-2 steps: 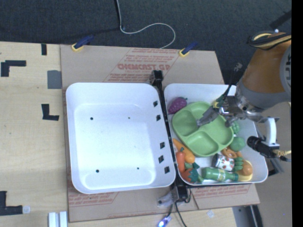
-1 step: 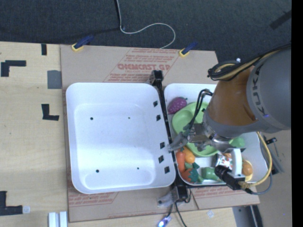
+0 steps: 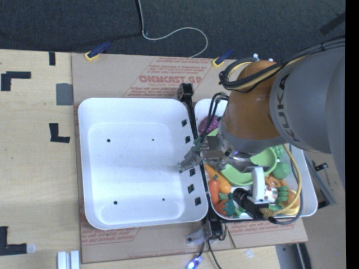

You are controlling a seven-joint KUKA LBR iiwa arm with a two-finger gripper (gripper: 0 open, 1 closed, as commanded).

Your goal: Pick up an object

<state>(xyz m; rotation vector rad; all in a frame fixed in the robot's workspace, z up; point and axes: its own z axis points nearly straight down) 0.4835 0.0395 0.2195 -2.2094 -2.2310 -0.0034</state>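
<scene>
A plain white left bin (image 3: 134,161) is marked by four small black dots. At three o'clock, a grey arm (image 3: 314,102) is banded in orange (image 3: 252,102). Green, orange and yellow toys (image 3: 255,186) are heaped in the white right bin (image 3: 310,198). Red lettering is printed on the brown cardboard (image 3: 162,77).

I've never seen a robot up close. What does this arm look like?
The arm is bulky and rounded, its grey shell lettered KUKA in darker grey. A broad orange band rings it above the wrist, with black cables looped beside it. Below sits a metal gripper of grey parts.
</scene>
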